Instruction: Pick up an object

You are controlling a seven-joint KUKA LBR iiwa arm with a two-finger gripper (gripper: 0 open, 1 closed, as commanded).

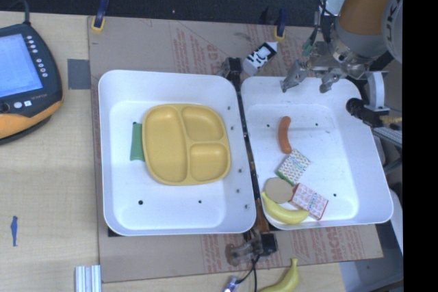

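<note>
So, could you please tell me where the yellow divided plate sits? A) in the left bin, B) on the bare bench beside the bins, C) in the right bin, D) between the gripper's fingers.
A: the yellow divided plate lies flat inside the left bin, partly covering a green item.

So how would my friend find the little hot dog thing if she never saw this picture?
Start at the right white bin, the one nearest the robot arm. In its middle, above the two patterned cards, lies the sausage. It is the bin's only thin, orange-red thing, lying alone and touching nothing, unlike the yellow banana at the bin's front edge.
</note>
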